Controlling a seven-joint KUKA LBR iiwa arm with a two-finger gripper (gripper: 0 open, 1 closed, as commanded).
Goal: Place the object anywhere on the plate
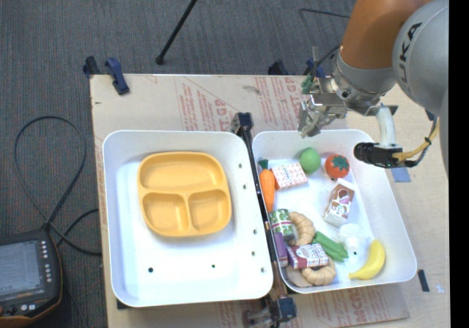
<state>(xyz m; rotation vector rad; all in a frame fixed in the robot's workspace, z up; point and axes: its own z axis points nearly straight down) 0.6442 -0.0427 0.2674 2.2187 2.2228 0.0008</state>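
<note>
The left bin (117, 261) holds the yellow plate (185, 192). To the plate's right, the right bin (396, 224) holds the toy food. The gripper (311, 126) hangs over that bin's far rim, gripping nothing; whether its jaws are parted, I cannot tell. A green ball (310, 160) lies just below it.

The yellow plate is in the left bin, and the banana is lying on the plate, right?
Not quite. The yellow plate is in the left bin, but the banana is not on it. The camera view shows the banana lying in the right bin, near its front corner, beside the other toy food. The plate's three compartments hold nothing.
</note>
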